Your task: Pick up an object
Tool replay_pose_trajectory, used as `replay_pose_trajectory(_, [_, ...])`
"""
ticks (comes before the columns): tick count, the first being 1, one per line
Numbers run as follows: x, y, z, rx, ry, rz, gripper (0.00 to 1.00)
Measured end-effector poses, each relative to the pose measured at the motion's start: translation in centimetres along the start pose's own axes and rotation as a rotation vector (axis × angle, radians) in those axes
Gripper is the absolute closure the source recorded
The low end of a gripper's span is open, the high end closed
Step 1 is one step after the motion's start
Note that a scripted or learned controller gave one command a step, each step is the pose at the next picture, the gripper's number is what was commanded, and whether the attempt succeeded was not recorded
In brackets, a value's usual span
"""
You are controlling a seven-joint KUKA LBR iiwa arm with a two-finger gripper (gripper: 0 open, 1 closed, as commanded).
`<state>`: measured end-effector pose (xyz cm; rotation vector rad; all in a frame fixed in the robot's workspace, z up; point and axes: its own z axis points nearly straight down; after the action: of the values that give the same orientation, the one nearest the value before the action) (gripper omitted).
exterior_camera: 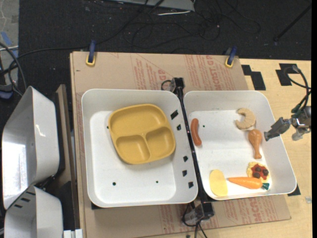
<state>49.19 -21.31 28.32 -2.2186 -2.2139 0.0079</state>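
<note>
Drumstick (255, 142), a toy one, lies in the right bin (214, 100) near its right wall, below the bitten biscuit (245, 118) and above the small pizza slice (258, 171), and it is the nearest candidate to lift. I judge a clean pick needs the gripper (275, 129) brought over the narrow shank and lowered straight, clear of the bin wall. That gripper sits just right of the drumstick at the bin's rim, nothing visibly in it; open or clenched, I cannot tell.
</note>
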Motion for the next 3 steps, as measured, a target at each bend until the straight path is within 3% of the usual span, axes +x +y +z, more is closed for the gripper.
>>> replay_pose_trajectory(1, [0.1,0.2,-0.4,-0.009,-0.002,-0.003,0.00])
replay_pose_trajectory(3, [1.0,0.7,9.5,-0.003,0.001,-0.001,0.00])
